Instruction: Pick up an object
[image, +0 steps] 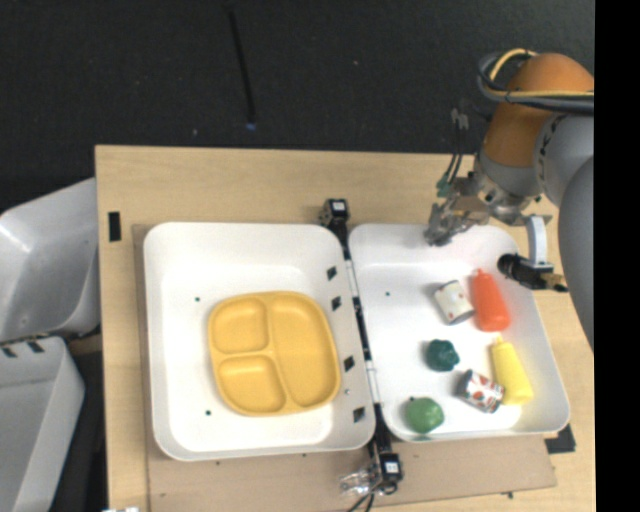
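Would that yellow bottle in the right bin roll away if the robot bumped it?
Probably. The yellow bottle lies on its side and looks rounded, so a sideways nudge could roll it. It rests beside the small can, which might stop it that way. Its smooth surface may also slip in a loose grip.

Fixed overhead view, slanted (both bins (150, 300))

A pale wooden table (250, 175) carries two shallow white bins side by side, touching along their inner edges. The left bin (175, 400) sits toward the table's left edge, the right bin (395, 260) toward its right edge, and together they cover most of the top. Bare wood shows as a broad strip along the far edge and a narrower one along the near edge.
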